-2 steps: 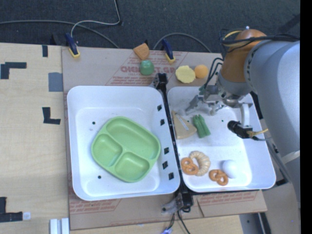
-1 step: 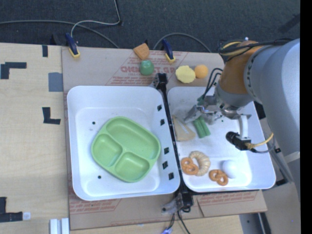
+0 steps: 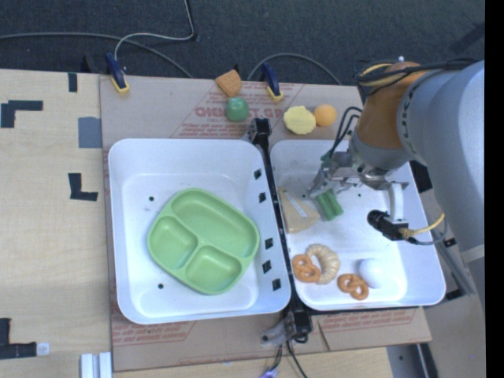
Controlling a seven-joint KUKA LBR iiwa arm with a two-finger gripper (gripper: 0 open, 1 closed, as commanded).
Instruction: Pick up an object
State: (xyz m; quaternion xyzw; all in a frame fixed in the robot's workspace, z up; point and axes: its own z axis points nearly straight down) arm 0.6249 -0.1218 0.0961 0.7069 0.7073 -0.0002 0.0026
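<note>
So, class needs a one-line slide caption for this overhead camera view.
Gripper low in the right bin at a green block; green divided plate in the left bin.

Two bins sit side by side on the bench. The left bin [image 3: 126, 211] holds a divided plate [image 3: 203, 241]. In the right bin [image 3: 425, 290], the gripper [image 3: 324, 189] hangs over a small block [image 3: 328, 205], beside a flat wedge [image 3: 298, 213]; nearer the front lie three pretzels [image 3: 323, 266] and an egg [image 3: 373, 274]. Behind the bins rest four small pieces of toy food [image 3: 299, 120].
</note>
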